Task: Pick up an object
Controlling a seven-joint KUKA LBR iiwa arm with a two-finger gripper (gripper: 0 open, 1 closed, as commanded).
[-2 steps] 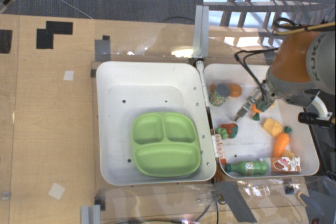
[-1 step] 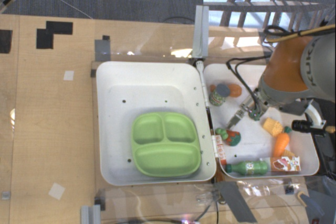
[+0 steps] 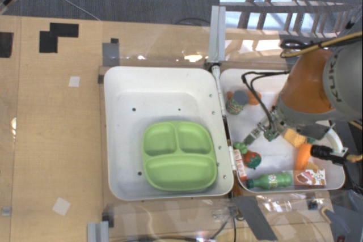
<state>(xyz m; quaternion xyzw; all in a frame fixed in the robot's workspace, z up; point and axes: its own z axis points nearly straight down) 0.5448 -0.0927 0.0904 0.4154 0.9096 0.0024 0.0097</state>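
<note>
The objects to pick from lie in the right bin (image 3: 338, 181), crowded toward its left and near edges. A green bottle (image 3: 270, 181) lies on its side along the near wall, and just beside its right end sits a small orange-and-white carton (image 3: 311, 177). To the left of the bottle, a red-and-green toy vegetable (image 3: 250, 158) rests close to the divider between the bins, with a narrow red-and-white packet (image 3: 239, 168) at the bin's near-left corner. Farther back, against the left wall, sits a small round can (image 3: 234, 105) with a grey-blue rounded object (image 3: 242, 97) touching it. On the right side, an orange piece (image 3: 304, 155) and a pale yellow block (image 3: 294, 137) lie partly under the arm.

The tool (image 3: 262, 132) is down inside the right bin, between the can and the toy vegetable, over bare white floor. Whether its fingers are open or closed cannot be told, and nothing is seen between them. The grey arm with its orange band (image 3: 306, 85) covers the bin's far-right part, and a black cable (image 3: 254, 80) loops above the can.

The left bin (image 3: 122, 110) holds a green divided plate (image 3: 179, 155) with three compartments, set toward its near-right side. Both bins sit on a light wooden tabletop (image 3: 51, 139), which carries black square markings (image 3: 57, 35) at its far left.
</note>
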